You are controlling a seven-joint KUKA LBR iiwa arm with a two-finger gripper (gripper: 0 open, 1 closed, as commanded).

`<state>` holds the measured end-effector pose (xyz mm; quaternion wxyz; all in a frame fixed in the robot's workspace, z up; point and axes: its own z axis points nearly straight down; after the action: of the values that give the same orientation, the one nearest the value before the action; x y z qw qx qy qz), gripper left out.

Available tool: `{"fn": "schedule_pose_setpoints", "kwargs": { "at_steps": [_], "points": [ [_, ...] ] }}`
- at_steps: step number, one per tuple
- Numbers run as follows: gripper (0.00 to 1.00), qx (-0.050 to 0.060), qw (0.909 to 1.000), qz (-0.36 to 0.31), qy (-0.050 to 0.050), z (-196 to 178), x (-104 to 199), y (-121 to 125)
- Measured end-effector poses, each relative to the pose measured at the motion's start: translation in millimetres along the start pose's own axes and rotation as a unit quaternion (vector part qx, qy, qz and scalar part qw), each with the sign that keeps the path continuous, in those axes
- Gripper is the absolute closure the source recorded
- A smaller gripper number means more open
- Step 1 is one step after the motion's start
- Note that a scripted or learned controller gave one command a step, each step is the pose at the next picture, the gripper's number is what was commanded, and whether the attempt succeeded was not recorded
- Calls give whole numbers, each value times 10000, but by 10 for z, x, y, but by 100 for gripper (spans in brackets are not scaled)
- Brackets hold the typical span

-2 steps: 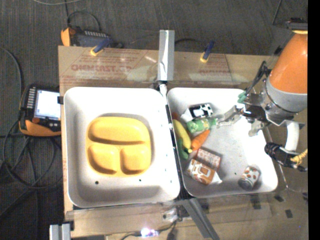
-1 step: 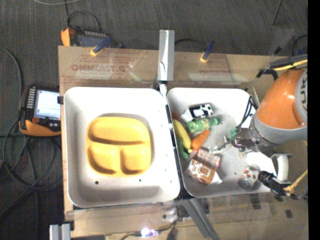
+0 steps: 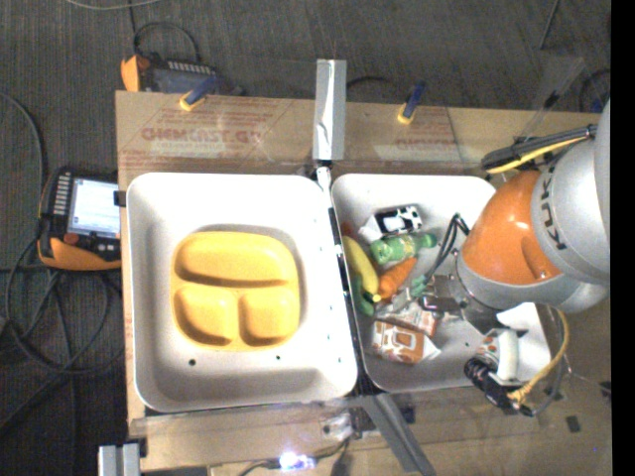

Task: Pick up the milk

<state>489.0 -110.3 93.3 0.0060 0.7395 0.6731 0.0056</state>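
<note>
Grey metal of the wrist hides the working end of the two-finger gripper [image 3: 438, 300], so whether it is open or closed cannot be told; nothing is seen held in it. It is seen low in the right white plastic bin [image 3: 417, 182], just above a brown printed snack packet [image 3: 401, 341] and beside an orange carrot [image 3: 396, 276].

The milk, a small white carton with black patches [image 3: 398, 218], is found toward the far side of that bin, apart from the gripper, with a green plastic bottle [image 3: 408, 244] just beside it and a yellow banana [image 3: 359, 266] near the bin's left wall.

Trouble is judged likely from the crowding: the bottle or carrot could be caught instead of the carton, or the carton could be pushed against the wall and tipped.

A yellow compartmented tray [image 3: 238, 288] is held in the left white plastic bin [image 3: 149, 266].
</note>
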Motion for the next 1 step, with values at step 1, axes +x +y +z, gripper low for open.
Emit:
{"fn": "schedule_pose_setpoints", "kwargs": {
  "at_steps": [1],
  "points": [
    [100,14,10000,-12,-12,-50,6,-5]
  ]
}}
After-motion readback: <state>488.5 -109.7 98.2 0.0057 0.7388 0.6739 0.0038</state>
